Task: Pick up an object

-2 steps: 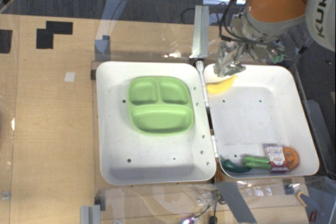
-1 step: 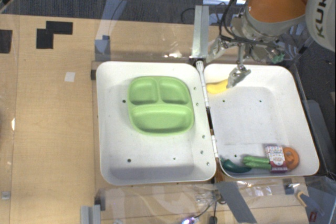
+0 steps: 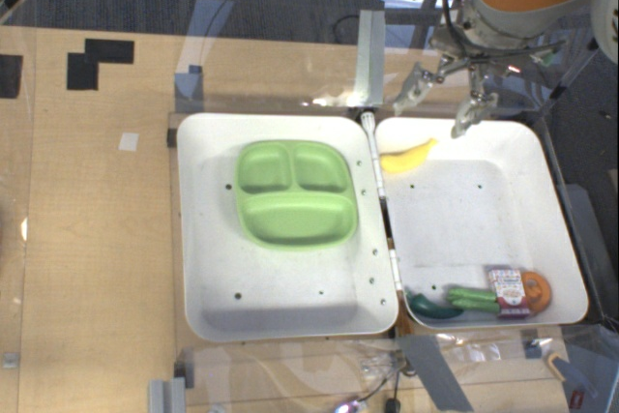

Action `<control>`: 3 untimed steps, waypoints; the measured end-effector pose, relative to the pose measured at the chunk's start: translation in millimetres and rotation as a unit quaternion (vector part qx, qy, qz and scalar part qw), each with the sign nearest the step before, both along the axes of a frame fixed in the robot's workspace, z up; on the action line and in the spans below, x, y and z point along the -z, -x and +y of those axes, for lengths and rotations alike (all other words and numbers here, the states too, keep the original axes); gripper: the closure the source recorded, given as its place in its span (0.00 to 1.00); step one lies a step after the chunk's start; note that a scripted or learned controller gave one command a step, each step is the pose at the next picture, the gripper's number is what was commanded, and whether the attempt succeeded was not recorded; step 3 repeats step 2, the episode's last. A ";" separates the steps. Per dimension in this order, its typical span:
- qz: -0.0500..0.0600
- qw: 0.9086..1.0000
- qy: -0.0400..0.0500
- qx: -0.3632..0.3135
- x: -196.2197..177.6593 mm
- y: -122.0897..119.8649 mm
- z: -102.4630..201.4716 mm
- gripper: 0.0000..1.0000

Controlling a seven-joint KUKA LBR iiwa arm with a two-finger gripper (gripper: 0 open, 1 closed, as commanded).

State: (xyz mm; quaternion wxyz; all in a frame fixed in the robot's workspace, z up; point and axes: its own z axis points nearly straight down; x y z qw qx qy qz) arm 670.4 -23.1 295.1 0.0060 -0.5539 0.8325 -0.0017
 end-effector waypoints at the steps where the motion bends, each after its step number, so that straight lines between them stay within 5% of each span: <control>1: 0.000 1.000 0.000 0.000 0.2 0.0 0.0 0.00; 2: 0.001 0.990 0.002 -0.143 26.4 28.4 -72.8 0.00; 3: 0.001 0.990 0.002 -0.143 26.4 28.4 -72.8 0.00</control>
